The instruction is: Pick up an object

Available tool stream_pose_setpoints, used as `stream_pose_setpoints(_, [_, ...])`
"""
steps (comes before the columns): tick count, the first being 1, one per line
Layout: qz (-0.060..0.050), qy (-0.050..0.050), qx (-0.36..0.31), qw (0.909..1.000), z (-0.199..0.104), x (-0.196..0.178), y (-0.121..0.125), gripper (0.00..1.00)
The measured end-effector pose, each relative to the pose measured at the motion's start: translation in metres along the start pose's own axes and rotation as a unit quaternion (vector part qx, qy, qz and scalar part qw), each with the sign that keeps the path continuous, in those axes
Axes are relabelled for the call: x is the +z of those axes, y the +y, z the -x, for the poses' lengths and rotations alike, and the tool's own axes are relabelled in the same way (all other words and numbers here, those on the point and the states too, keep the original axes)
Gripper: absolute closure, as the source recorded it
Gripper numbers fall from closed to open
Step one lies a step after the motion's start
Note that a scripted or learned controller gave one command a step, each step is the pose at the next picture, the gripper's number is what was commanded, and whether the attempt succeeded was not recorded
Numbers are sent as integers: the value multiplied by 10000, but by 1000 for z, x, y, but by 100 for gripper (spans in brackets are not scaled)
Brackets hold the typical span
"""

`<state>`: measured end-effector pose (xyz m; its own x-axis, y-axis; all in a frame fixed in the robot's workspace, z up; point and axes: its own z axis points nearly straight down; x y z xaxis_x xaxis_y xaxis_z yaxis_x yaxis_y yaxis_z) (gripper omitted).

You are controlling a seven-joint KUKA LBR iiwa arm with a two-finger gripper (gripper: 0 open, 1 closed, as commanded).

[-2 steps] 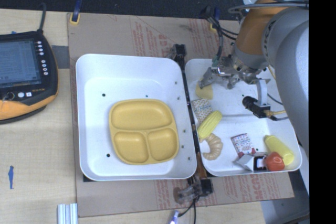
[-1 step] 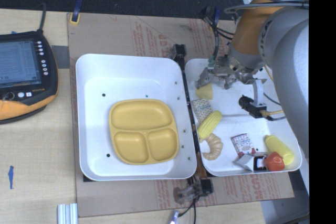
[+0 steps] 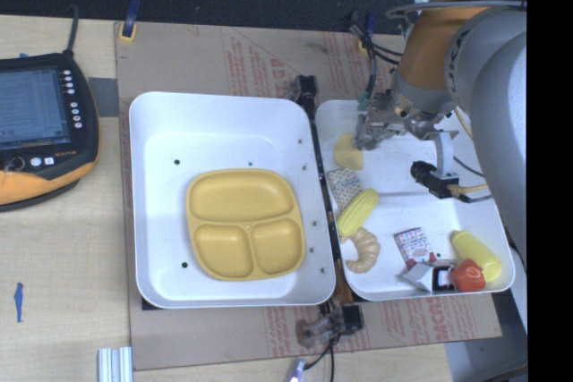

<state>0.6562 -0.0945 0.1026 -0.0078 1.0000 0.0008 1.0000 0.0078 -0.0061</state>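
Observation:
My gripper (image 3: 369,137) hangs low over the far left part of the right bin (image 3: 501,282), just above and to the right of a small pale yellow block (image 3: 348,154). It is very close to the block; contact is not clear. Below the block lie a patterned packet (image 3: 343,184), a yellow corn cob (image 3: 357,210) and a tan curled pastry (image 3: 363,250). Toward the near right sit a small red-and-white card (image 3: 411,241), a grey-white piece (image 3: 419,275), a red tomato (image 3: 466,276) and a yellow bottle-like toy (image 3: 476,253).
The left bin (image 3: 152,130) holds a yellow divided plate (image 3: 243,222). A handheld control tablet (image 3: 36,125) with an orange rim lies on the bench at far left. The grey arm (image 3: 488,94) covers the right bin's far right side.

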Motion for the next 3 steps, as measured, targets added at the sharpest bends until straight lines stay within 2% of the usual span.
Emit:
stream_pose_setpoints(1, [-4,1,-7,10000,0,0,0,0])
stream_pose_setpoints(3, [17,-3,22,10000,2,10,0,0])
